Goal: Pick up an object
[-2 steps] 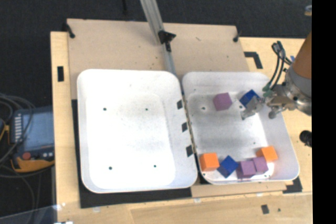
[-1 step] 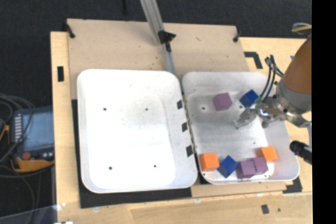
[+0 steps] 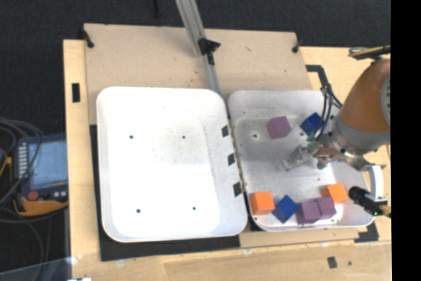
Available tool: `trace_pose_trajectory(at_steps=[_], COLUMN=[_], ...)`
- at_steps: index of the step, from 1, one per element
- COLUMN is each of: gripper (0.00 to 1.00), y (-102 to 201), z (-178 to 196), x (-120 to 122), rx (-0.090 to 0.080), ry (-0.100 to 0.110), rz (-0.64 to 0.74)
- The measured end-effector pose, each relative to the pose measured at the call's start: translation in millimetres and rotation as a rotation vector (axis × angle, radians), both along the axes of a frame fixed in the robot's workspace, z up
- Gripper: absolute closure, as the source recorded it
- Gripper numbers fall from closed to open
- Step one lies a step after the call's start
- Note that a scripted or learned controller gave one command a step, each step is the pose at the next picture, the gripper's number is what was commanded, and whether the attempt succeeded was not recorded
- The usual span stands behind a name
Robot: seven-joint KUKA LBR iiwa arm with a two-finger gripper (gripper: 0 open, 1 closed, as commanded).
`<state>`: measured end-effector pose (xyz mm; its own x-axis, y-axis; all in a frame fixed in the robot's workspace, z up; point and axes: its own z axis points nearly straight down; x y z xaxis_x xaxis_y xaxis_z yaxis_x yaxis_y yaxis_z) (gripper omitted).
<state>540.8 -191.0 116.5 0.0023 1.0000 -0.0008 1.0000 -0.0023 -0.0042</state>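
The arm (image 3: 368,108) reaches in over the right bin (image 3: 263,108) from its right edge, orange band uppermost, and its gripper (image 3: 304,156) hangs low over the middle of that bin's floor. The metal at its tip is blurred against the white, so whether it is apart or together cannot be told; nothing visibly sits in it.

A purple block (image 3: 279,127) lies just up and left of the gripper, toward the bin's far edge, apart from it. A blue block (image 3: 312,122) sits beside the arm's wrist, near the bin's right edge, partly hidden by cables. Along the near edge runs a row: an orange block (image 3: 262,202) at the near left corner, a second blue block (image 3: 286,208) touching or almost touching it, then what looks like two purple blocks (image 3: 316,210) pressed together, and another orange block (image 3: 337,193) just beyond them toward the right edge.

The left bin (image 3: 164,161) stands beside it, edges almost touching.
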Motion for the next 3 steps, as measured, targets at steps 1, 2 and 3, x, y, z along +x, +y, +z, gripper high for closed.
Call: trace_pose_trajectory(at_steps=[1,2,3], gripper=[1.00,1.00,1.00], y=[-1,6,-5], z=[15,75,134], x=[3,2,1], rx=[0.000,-0.002,-0.003], ry=[-0.010,-0.011,-0.013], rz=[-0.008,0.005,0.006])
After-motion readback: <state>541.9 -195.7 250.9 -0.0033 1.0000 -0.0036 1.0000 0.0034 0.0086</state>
